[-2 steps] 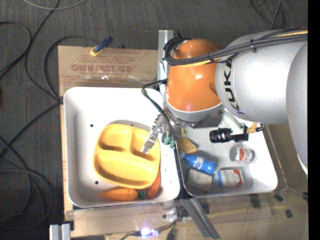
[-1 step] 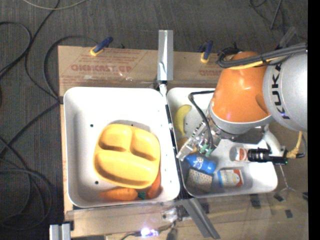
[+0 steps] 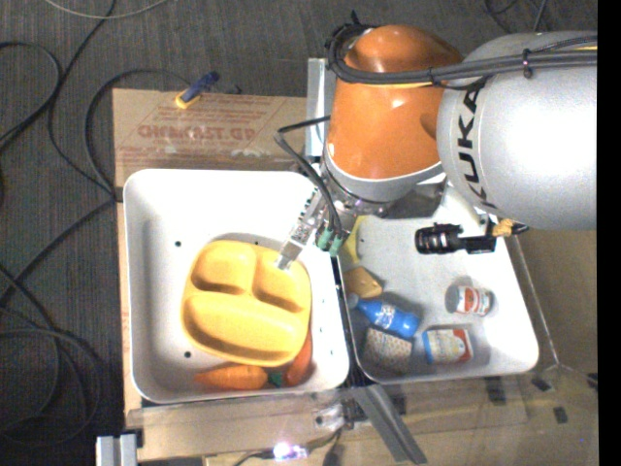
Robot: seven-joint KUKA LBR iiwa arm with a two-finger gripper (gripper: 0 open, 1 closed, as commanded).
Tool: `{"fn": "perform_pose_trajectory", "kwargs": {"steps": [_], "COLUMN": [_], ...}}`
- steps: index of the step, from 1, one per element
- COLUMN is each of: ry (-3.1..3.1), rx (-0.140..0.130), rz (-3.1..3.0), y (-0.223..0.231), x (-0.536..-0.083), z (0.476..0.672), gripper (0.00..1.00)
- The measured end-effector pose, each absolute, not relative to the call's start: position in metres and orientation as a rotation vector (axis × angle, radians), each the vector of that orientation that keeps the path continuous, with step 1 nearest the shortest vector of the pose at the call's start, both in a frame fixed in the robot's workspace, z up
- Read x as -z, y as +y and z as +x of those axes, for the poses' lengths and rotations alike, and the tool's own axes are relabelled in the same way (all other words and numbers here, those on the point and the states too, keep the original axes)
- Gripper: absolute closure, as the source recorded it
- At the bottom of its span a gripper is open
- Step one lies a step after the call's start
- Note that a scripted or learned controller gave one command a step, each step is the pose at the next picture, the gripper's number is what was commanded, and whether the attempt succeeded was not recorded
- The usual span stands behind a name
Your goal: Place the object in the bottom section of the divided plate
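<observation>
**Gripper over the far right rim of the yellow plate**

The plate (image 3: 218, 304) lies in the left bin (image 3: 155, 250), 1 of 2 white bins side by side. It is glossy yellow, a rounded square with a raised rim, split into 3 sections: 2 smaller ones on the far side and 1 wide section (image 3: 238, 330) on the near side. That wide section has its long axis running left to right, with the right end slanting slightly nearer. The ridge between the 2 far sections points from it toward the far side.

The gripper (image 3: 289, 255) hangs over the plate's far right rim, at the right-hand small section, and slants down to the left. Whether it is wide, narrow or holding anything cannot be told from this view.

1 orange carrot-shaped thing (image 3: 231, 378) lies along the plate's near rim with its long axis left to right, partly hidden under the plate. More orange (image 3: 303, 359) shows at the plate's near right corner, with a small green bit between the 2.

The right bin (image 3: 509, 343) holds 5 things: 1 pale yellow lump (image 3: 364, 282) at its left side, 1 blue bottle (image 3: 388, 316) just near of it, 1 speckled grey thing (image 3: 386, 351) nearer still, and 2 cans, one (image 3: 471, 300) to the right and the other (image 3: 447, 345) beside the speckled thing.

A cardboard sheet (image 3: 194, 139) lies beyond the left bin.
</observation>
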State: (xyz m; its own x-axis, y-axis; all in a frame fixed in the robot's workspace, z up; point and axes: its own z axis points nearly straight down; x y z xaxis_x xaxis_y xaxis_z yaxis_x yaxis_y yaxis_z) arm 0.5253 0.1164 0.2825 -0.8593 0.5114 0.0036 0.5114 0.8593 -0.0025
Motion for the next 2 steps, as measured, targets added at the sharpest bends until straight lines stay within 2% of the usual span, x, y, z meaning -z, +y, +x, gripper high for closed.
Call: {"fn": "perform_pose_trajectory", "kwargs": {"steps": [1,2], "ry": [-3.01,-3.032], "rx": [-0.007,-0.004], "rz": [-0.883,-0.804], "y": [0.014,0.073], "x": [-0.201,-0.18], "z": [0.5,0.484], "gripper": [1.0,1.0]}}
